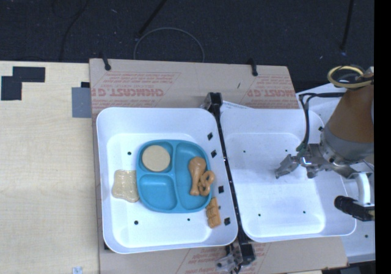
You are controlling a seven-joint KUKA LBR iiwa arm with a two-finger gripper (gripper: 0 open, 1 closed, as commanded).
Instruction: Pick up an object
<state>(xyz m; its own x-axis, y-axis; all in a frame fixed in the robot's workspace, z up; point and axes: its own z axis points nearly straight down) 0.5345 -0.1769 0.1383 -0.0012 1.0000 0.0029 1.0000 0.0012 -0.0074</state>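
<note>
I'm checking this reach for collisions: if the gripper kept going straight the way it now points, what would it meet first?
The gripper points toward the view's left and slightly down, over the right bin. Its line probably meets that bin's bare white floor first, or the black divider if it stays level. Depth is unclear.

Robot lab: bench (49, 162), white bins (275, 230), cables (168, 40)
</note>
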